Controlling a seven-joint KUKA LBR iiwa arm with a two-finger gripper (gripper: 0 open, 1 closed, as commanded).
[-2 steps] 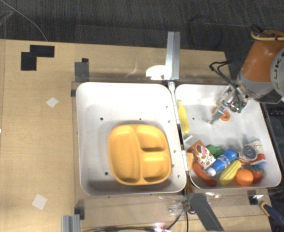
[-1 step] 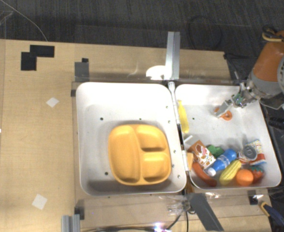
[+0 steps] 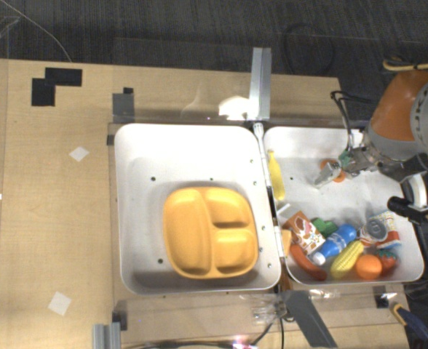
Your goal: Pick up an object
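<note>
The claw point(image 3: 330, 173) hangs over the right bin point(image 3: 301, 151), an orange-tipped piece at its tips; I cannot tell whether it grips anything. The toys point(image 3: 341, 247) lie heaped in the bin's near corner, so a descent here risks closing on bare floor.

Toys crowd the right bin's near end: an orange ball point(image 3: 369, 266), a yellow corn cob point(image 3: 347, 257), a blue bottle point(image 3: 333, 243) (lying tilted) and a small carton point(image 3: 304, 233), all touching.

Yellow tray point(image 3: 209, 231) in white bin point(image 3: 137, 158); orange ball point(image 3: 369, 266).
</note>
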